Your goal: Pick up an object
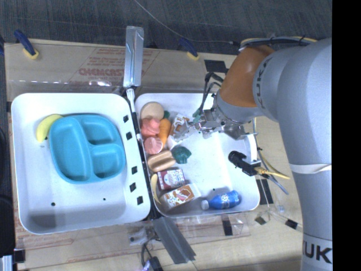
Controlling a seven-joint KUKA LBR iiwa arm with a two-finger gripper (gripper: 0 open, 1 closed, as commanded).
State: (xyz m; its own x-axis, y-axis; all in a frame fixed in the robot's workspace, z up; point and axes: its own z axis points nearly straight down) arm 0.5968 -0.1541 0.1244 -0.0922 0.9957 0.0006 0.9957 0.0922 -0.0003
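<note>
Probably a robotics lab: clamped bench (73,66), twin white bins (22,168).

Bare floor (211,171), apparently, beside green toy (181,153)

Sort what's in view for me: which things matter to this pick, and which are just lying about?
In play:
- gripper, over the right bin
- crinkled wrapper, right beside the gripper
- carrot and green toy, close by

Lying about:
- blue tray and banana, in the left bin
- blue bottle, at the right bin's near edge
</note>
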